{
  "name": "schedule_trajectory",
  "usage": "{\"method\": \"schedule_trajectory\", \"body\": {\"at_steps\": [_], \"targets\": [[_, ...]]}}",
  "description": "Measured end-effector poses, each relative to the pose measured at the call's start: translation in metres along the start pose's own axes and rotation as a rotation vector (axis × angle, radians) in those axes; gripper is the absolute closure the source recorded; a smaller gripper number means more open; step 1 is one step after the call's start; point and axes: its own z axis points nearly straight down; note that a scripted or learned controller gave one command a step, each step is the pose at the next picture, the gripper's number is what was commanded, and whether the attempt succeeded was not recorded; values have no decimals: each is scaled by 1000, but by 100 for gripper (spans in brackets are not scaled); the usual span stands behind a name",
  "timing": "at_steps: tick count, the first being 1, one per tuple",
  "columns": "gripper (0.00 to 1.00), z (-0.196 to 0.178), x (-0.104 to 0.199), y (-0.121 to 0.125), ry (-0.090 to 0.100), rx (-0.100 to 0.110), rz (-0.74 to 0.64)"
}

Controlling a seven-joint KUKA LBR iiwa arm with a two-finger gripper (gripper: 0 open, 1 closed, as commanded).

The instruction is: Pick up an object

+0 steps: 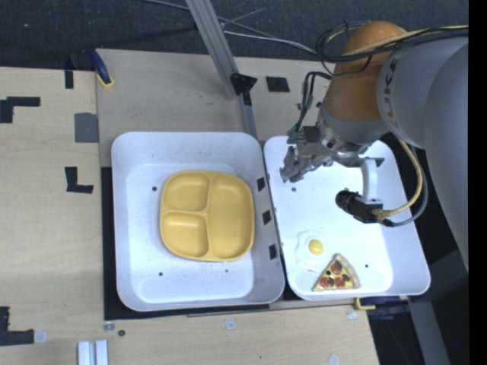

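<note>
- Presently, operator, you have two white bins side by side on the wooden bench; take the right bin [396, 268] as your reference.
- Your gripper [293, 169] hangs over the far-left part of the right bin, close to the wall it shares with the left bin [129, 204].
- You cannot judge the finger spread from this slanted view: the tips read as one dark cluster, so whether they are wide or narrow cannot be told. Nothing is seen between them.
- A fried egg toy [310, 249] lies on the floor of the right bin, towards its near-left part, well apart from the gripper and on the near side of it.
- A pizza slice toy [336, 274] lies just beside the egg, nearer the front wall of the right bin, its point aimed towards the egg; whether the two touch cannot be told.
- A yellow divided plate [207, 215] sits flat in the middle of the left bin, beyond the shared wall from the right bin.
- The grey arm with its orange band [361, 67] reaches across the far-right corner of the right bin, with a black cable fitting [358, 204] hanging over the bin's middle.
</note>
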Motion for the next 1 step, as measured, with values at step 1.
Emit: {"method": "schedule_trajectory", "body": {"at_steps": [1], "targets": [[100, -10, 51, 0, 0, -2, 0]]}}
